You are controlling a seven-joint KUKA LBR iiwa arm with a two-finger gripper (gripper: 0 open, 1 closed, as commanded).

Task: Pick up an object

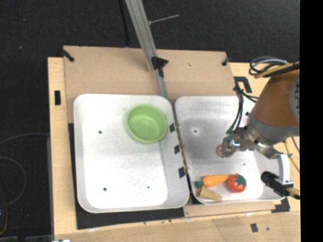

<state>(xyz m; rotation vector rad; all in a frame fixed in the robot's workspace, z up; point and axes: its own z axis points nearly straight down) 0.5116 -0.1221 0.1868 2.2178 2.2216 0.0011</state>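
End effector (pixel 225 149) above right bin (pixel 202 116)

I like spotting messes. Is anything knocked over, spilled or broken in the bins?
Nothing stands out. The green bowl sits upright in the left bin. The carrot, tomato and cone lie together along the right bin's near edge, unbroken.

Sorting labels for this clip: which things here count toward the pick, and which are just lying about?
Toward the pick: gripper; near it in the right bin, carrot, tomato, cone.
Lying about: green bowl in the left bin.
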